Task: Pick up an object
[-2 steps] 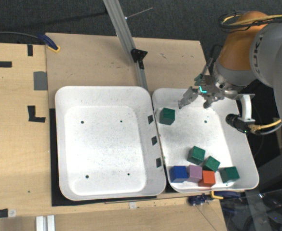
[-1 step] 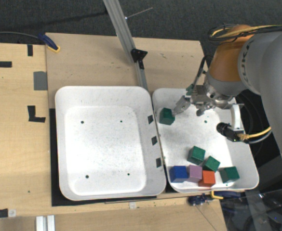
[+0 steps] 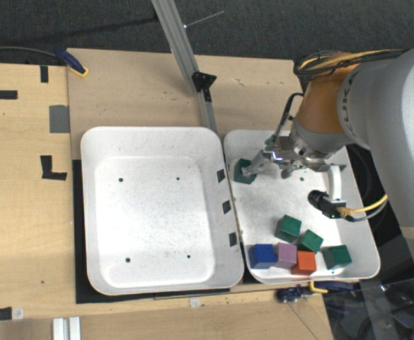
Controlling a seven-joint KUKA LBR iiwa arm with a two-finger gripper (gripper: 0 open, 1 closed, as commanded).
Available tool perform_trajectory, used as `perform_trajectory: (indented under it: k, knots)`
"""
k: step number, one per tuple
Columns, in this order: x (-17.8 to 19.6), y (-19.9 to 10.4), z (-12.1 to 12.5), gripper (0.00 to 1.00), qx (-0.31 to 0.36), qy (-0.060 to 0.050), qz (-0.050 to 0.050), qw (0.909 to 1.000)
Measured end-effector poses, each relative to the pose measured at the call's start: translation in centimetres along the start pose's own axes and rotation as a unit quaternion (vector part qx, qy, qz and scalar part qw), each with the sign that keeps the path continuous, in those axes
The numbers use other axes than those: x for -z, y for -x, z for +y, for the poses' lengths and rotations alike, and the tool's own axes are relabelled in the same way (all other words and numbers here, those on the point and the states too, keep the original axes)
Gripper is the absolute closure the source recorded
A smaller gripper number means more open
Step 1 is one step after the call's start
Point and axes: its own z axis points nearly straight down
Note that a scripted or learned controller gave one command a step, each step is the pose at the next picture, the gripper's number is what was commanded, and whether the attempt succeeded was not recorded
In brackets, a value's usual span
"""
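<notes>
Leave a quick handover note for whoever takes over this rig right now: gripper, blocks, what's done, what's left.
Gripper: low in the right bin, at a dark green block near the bin's left wall; grasp not confirmed.
Other blocks lie at the near end: blue block, purple block, orange block, three green blocks.
Done: nothing lifted clear.
Left: secure one block and raise it.

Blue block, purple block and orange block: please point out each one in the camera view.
blue block (image 3: 262, 254), camera view, top face.
purple block (image 3: 286, 253), camera view, top face.
orange block (image 3: 306, 261), camera view, top face.
</notes>
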Motion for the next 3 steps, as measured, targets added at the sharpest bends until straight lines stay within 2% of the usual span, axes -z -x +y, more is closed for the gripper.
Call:
perform_trajectory:
  k: [1, 2, 3]
  knots:
    - [-0.4, 0.0, 0.6, 0.0, 0.001, 0.009, -0.002, 1.0]
    - [0.4, -0.1, 0.6, 1.0, 0.001, 0.009, -0.001, 1.0]
    - [5.8, -1.2, 0.7, 1.0, 0.001, 0.001, 0.0, 1.0]
